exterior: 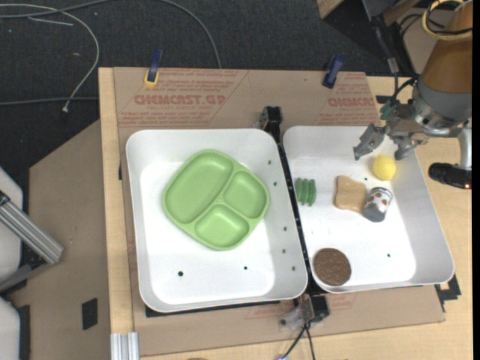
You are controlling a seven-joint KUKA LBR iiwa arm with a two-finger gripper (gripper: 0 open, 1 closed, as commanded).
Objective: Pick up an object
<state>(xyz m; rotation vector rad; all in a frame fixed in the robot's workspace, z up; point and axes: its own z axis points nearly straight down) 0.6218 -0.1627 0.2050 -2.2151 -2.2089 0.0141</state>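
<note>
On the tabletop (82, 201), a cardboard sheet carries two shallow white bins side by side; two blue clips (154, 66) pinch the sheet's far edge. Leftmost, the left bin (150, 276) holds a green divided plate (216, 199), lying flat near its middle, turned at an angle to the bin's walls; a black clamp (271, 117) sits at the far end of the seam between the bins. Across the seam, the right bin (420, 268) holds a small green ridged piece (305, 191) just beside its left wall; nearer the camera, a round brown disc (331, 266) lies against the front rim; toward the middle, a tan block (349, 193) touches a grey and white object with a red spot (376, 203); just beyond those two lies a yellow ball (384, 168). Above the ball, at the bin's far right, the arm's jaws (385, 146) stand spread wide, one finger to each side of the ball and a little beyond it; nothing is held between them; the ball rests on the bin floor.
</note>
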